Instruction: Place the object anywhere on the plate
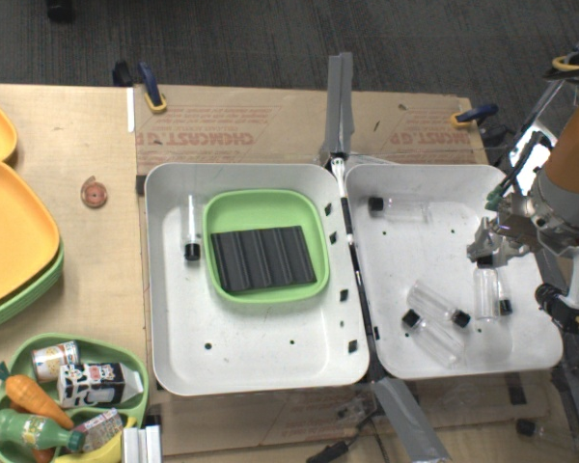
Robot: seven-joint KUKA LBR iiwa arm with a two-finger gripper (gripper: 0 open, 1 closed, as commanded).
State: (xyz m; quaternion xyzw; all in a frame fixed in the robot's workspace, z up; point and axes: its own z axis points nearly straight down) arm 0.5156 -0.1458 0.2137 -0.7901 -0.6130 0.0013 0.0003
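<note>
Several clear vials with black caps are lying in the right bin: one vial is lying just below the gripper near the bin's right wall, a pair of vials is lying close together towards the bin's lower middle, and a single vial is resting near the upper left corner. The gripper is hanging over the right edge of this bin; whether it is clasping anything cannot be told. The bin's centre is lying open. In the left bin, the green plate is sitting in the upper half, a dark ribbed slab covering most of its floor. Another vial is lying just beside the plate's left rim. The lower half of that bin is offering free room.
</note>
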